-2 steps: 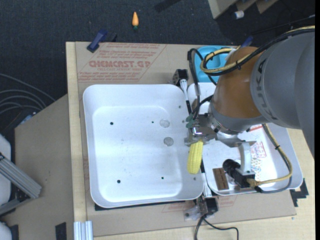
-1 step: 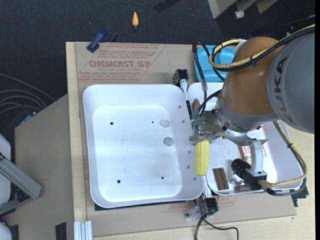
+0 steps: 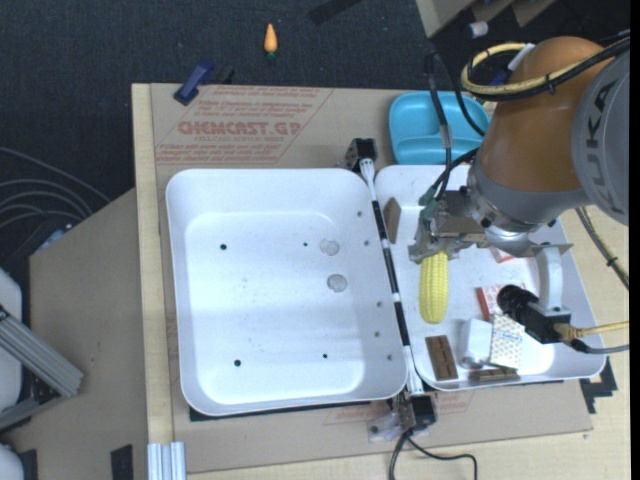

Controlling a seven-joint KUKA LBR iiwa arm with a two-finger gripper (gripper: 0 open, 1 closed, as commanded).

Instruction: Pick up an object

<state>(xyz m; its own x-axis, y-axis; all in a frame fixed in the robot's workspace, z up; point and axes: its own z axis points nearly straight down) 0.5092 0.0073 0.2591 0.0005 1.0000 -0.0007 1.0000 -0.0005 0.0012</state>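
Two white bins sit side by side on the worktop (image 3: 250, 128). The left bin (image 3: 200, 208) holds two small round items. In the right bin (image 3: 580, 363) lie a yellow corn cob (image 3: 434, 290), brown blocks and packets. The gripper (image 3: 437, 250) sits directly above the cob's upper end.

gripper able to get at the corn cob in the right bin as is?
Probably yes. The gripper sits right at the top end of the corn cob, which lies exposed in the right bin, nothing over it.
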